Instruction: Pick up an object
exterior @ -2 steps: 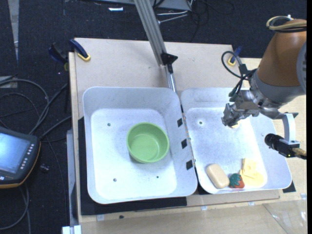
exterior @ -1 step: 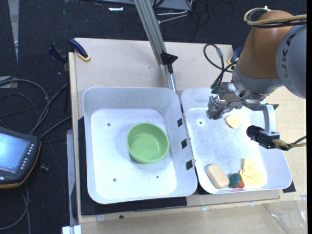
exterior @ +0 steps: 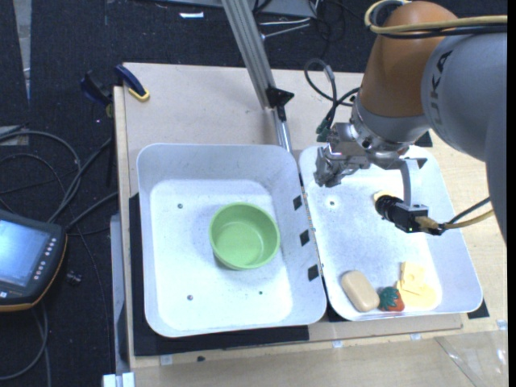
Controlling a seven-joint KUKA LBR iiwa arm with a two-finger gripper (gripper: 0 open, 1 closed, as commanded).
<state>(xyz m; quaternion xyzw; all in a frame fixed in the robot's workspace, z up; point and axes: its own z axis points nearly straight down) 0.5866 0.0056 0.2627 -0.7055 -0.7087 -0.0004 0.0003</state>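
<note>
While fingers unreadable, hand (exterior: 329, 172) over right bin's (exterior: 459, 252) far-left edge, bare floor below.

Green bowl (exterior: 244, 235) in left bin (exterior: 161, 176); tan oval object (exterior: 359, 289) in right bin (exterior: 451, 240), near front.

Green bowl (exterior: 244, 236), white bins (exterior: 161, 216)
</note>
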